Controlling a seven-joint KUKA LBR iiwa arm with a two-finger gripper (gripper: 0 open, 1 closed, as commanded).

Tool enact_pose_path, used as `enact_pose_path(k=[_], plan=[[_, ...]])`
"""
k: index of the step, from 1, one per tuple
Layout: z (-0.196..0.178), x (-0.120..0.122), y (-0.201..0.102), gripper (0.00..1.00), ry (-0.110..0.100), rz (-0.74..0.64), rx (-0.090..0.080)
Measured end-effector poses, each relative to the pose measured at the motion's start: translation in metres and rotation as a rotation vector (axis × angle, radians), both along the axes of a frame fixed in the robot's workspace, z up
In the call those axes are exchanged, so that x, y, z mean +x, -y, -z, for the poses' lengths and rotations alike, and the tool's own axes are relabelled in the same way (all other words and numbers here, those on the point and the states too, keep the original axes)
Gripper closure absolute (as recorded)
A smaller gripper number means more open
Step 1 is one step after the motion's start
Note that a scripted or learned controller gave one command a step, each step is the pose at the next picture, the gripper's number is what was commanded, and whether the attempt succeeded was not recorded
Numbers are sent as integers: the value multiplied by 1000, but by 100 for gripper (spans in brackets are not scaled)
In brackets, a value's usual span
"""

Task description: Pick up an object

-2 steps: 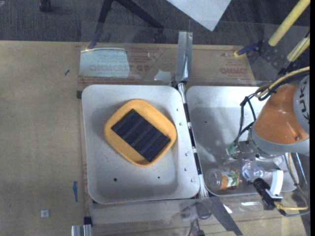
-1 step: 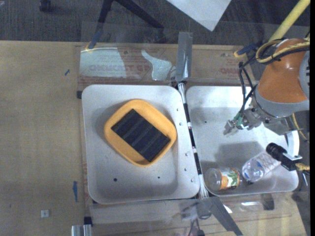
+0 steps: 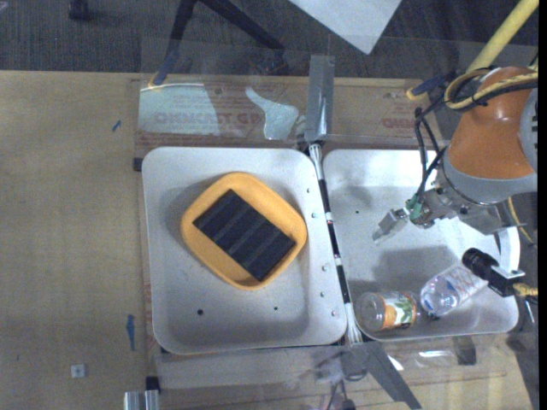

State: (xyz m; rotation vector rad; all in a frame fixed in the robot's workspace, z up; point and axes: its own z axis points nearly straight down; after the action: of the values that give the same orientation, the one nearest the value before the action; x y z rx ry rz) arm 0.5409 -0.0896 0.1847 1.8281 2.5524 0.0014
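Note:
A yellow-orange rounded tray-like object with a black ridged panel on top (image 3: 244, 229) lies in the middle of the left bin (image 3: 171, 314). In the right bin (image 3: 359, 178), a small jar with an orange label (image 3: 389, 310) lies on its side at the near edge. A clear plastic bottle (image 3: 449, 290) lies just right of it, touching or nearly touching. My gripper (image 3: 389, 223) hangs over the middle of the right bin, above and behind the jar and bottle, with bare bin floor below it. Nothing shows in its grasp.
A metal divider (image 3: 329, 229) runs between the two bins. The arm's orange band (image 3: 491, 139) stands over the right bin's far right side. Clear plastic sheeting (image 3: 222, 114) lies on the bench behind the left bin.

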Motion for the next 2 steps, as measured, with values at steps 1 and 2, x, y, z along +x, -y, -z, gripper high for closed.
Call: enact_pose_path(k=[1, 2], plan=[[63, -36, 30, 0, -3, 16, 1], [97, -26, 74, 0, 4, 87, 2]])
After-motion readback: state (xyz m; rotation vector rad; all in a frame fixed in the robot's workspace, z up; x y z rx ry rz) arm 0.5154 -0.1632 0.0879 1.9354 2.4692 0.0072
